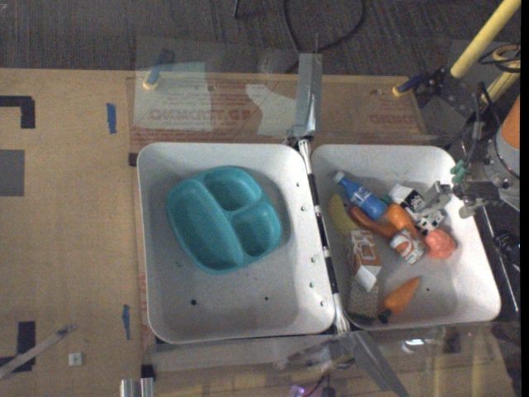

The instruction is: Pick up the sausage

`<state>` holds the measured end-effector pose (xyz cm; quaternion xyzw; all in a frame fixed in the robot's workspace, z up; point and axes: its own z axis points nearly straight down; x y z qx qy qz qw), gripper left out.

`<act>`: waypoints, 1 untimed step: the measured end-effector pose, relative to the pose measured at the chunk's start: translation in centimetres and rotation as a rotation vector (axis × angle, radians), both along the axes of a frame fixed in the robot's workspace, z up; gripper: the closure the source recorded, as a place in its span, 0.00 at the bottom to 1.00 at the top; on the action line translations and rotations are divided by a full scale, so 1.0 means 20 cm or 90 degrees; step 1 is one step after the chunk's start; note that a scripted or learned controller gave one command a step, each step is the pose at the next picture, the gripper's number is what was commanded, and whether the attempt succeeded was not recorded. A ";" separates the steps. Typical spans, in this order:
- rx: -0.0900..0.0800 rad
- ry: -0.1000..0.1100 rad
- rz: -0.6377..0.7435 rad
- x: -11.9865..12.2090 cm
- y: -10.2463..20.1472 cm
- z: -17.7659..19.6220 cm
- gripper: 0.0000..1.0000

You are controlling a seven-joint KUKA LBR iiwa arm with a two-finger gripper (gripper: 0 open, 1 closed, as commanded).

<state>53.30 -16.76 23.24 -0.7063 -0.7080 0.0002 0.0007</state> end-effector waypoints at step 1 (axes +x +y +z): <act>-0.001 -0.002 -0.015 0.03 0.23 -0.64 0.00</act>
